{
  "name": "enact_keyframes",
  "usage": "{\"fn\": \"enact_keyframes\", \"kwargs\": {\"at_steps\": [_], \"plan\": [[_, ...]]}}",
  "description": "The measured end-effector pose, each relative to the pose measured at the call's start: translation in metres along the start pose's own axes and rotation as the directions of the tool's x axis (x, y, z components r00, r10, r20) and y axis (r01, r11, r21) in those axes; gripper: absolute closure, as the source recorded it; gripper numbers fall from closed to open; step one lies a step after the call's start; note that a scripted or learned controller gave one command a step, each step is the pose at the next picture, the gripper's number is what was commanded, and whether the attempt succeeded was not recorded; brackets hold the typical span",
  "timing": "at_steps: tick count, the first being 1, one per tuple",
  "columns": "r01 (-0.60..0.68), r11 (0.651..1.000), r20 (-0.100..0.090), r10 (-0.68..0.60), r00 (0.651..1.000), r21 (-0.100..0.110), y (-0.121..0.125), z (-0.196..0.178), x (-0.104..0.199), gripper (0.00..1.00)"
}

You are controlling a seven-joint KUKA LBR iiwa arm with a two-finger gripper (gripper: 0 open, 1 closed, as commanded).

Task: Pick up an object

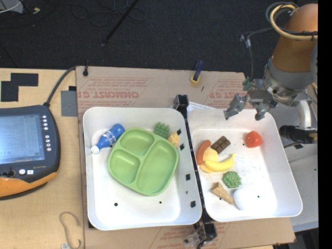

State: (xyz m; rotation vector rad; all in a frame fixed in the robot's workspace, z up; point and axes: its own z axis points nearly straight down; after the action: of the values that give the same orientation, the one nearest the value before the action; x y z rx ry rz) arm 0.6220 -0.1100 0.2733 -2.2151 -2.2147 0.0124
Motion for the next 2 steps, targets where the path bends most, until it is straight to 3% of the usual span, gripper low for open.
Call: {"fn": "enact_keyframes", "kwargs": {"at_steps": [1,2], "plan": [[0.001,1.000,0.001,-0.001,1.000,-0.011,0.002,-0.006,0.000,0.00],[0.000,1.000,-0.001,0.000,1.000,-0.004,0.000,0.046,0.009,0.00]]}}
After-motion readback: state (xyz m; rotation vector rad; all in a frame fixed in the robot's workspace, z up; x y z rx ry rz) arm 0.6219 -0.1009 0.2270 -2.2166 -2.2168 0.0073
